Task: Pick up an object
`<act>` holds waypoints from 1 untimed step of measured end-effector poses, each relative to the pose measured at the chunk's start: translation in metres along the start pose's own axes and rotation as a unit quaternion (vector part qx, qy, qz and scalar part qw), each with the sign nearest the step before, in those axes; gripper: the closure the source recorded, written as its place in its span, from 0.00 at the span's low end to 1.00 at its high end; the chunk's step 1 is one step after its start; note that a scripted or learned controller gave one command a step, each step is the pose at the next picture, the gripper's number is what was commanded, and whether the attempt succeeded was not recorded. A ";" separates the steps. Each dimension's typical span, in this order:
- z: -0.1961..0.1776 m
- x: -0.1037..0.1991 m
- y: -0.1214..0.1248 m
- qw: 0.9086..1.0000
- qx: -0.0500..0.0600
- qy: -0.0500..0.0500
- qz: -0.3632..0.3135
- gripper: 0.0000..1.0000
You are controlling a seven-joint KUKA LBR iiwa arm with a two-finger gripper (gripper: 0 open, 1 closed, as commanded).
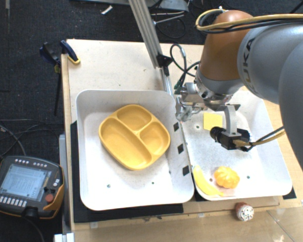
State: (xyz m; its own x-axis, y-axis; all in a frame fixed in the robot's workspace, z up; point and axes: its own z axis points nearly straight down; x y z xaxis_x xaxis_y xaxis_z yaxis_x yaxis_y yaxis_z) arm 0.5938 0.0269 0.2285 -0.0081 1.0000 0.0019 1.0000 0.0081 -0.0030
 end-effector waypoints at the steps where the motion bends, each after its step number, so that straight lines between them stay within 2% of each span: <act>1: -0.012 0.056 -0.010 1.000 -0.002 0.000 -0.001 1.00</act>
